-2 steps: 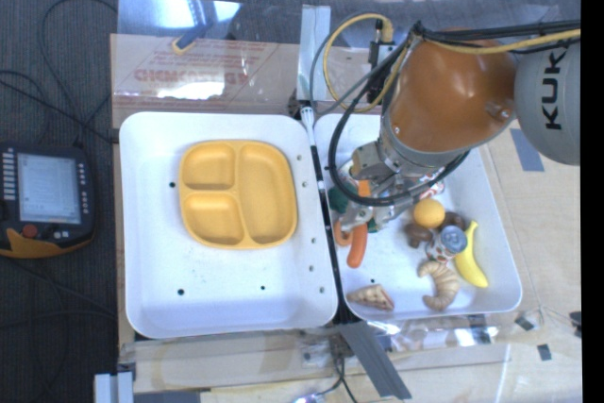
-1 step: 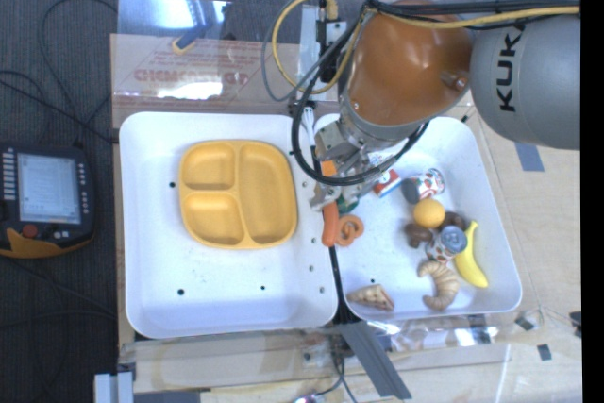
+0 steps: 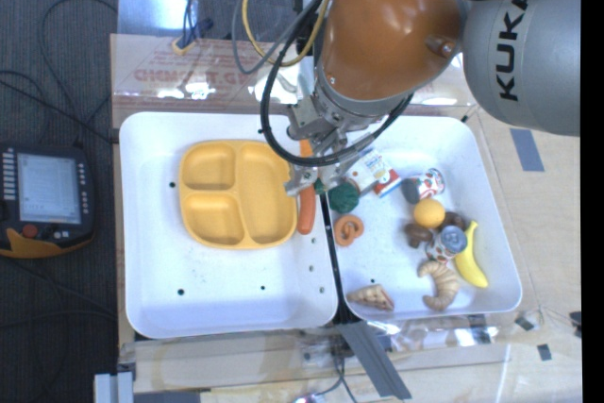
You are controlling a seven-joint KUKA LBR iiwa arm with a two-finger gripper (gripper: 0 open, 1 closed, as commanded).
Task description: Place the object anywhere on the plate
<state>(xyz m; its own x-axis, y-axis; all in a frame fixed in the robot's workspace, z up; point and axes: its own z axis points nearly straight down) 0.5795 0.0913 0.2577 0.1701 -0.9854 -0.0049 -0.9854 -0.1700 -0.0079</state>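
A thick grey cylindrical arm link carries black capital letters "KUK" along its side. Next to it bulges a glossy orange rounded wrist housing with a small round bolt head. Looping black and yellow cables run over the housing toward the grey metal wrist flange.

Even, bright overhead illumination with soft, short shadows. The white bins are well exposed, nearly washed out along their floors. Specular glare appears on the glossy strip just behind the bins and on the metal fittings at their near edge. The orange band above the bins carries a faint highlight. Focus is adequate at the bins; small items look soft and slightly compressed.
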